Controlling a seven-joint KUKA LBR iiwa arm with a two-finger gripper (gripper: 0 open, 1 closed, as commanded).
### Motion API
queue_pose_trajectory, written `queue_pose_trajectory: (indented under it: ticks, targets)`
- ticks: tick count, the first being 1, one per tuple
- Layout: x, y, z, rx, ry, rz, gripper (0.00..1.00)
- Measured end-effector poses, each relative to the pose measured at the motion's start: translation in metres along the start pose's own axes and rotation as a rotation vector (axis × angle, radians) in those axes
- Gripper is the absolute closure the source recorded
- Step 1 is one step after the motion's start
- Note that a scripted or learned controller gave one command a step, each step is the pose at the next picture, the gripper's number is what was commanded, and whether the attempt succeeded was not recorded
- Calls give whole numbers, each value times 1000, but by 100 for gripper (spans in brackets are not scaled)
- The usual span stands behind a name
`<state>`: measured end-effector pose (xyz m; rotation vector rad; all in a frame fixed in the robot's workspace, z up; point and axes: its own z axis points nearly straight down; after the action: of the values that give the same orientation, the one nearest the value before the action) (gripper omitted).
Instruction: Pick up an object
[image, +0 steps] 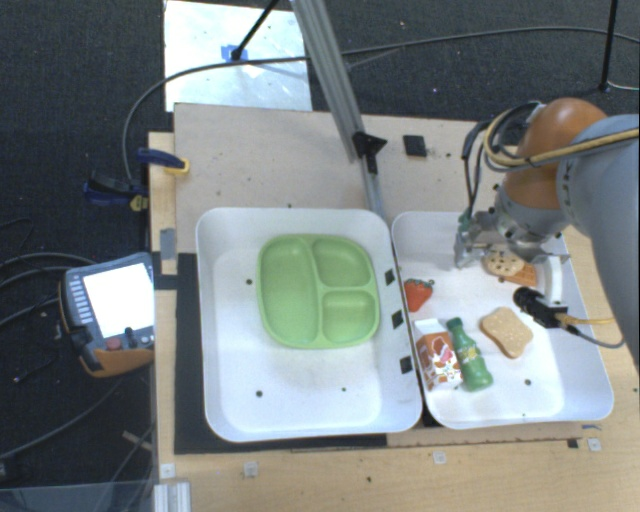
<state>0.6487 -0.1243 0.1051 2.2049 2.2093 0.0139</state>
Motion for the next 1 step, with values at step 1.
queue_pose_trajectory:
  ticks: [1]
  targets:
    - [1,7,-65,12,7,-3,100]
